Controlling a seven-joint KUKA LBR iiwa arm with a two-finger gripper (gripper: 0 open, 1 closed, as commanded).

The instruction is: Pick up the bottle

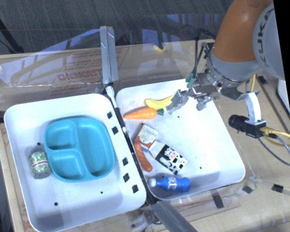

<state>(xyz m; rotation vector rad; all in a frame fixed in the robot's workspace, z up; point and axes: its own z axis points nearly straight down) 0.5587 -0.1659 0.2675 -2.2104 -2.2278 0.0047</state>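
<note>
Nearest the camera, at the six o'clock edge of the right-hand shallow white plastic bin (215, 145), lies the blue plastic bottle with a white cap (170, 184), on its side against the bin's front wall. It rests on the bin floor untouched, so the pick has not yet begun in any visible sense.

Above it, toward the bin's middle, sit a small black-and-white patterned box (170, 158) and a white crumpled packet (148, 135), with an orange-red sausage-shaped toy (142, 155) along the nine o'clock wall. At twelve o'clock lie an orange plastic carrot (140, 114) and a yellow plastic banana (159, 103).

The claw (183, 99) hovers at about one o'clock over that bin, just beside the banana and well apart from the bottle (whether its jaws stand apart or together, I cannot tell). Nothing is seen held.

Left to do, by my judgement: travel toward six o'clock, descend over the bottle, close and lift. The left-hand white bin (33, 201) carries a turquoise divided plastic tray (81, 148) and a small labelled tin can (39, 164).
</note>
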